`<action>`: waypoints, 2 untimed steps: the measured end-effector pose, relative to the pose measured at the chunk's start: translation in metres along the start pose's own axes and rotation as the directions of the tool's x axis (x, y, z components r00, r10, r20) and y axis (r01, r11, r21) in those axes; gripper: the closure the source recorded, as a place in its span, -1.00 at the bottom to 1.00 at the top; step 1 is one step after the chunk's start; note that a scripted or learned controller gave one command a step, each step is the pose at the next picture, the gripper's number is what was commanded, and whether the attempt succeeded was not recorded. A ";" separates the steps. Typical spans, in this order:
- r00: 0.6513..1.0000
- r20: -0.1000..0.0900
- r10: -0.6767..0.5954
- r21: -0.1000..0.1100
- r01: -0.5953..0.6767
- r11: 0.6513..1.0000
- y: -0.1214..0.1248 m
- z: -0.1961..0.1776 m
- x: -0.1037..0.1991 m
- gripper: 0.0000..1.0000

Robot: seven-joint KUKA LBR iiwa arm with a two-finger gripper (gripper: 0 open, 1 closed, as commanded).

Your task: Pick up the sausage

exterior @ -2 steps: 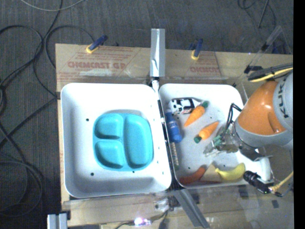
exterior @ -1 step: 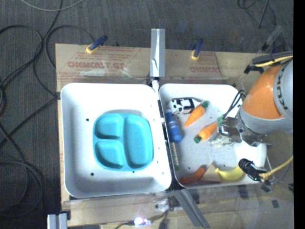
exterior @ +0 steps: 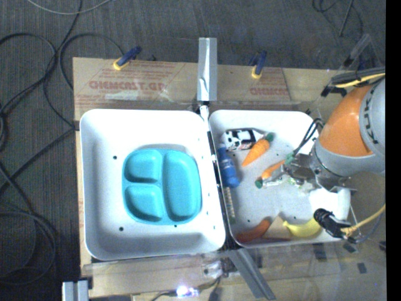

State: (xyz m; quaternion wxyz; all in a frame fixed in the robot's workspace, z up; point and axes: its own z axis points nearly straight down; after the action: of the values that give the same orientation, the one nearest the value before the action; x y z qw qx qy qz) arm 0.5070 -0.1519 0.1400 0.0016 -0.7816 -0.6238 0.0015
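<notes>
Grey arm with orange band reaching in from right, end effector [exterior: 289, 175] lowered

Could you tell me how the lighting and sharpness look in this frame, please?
Camera view: even overhead light, soft overall; the white bins look bright, nearly washed out; the sausage sits in shadow against the right bin's near wall; small items near the gripper are blurry.

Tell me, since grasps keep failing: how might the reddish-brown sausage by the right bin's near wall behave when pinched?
The reddish-brown sausage looks rounded and smooth, so it may roll or slip. It lies against the bin wall, likely hampering finger access.
</notes>
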 end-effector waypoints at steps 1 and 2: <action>0.998 0.000 0.063 0.000 -0.063 0.998 -0.037 -0.042 0.055 -1.00; 0.997 0.004 0.071 -0.004 -0.071 0.997 -0.031 -0.173 0.029 -1.00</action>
State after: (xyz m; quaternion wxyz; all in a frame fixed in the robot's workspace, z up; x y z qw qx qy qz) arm 0.4843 -0.1167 0.3128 -0.0012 -0.8032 -0.5957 0.0019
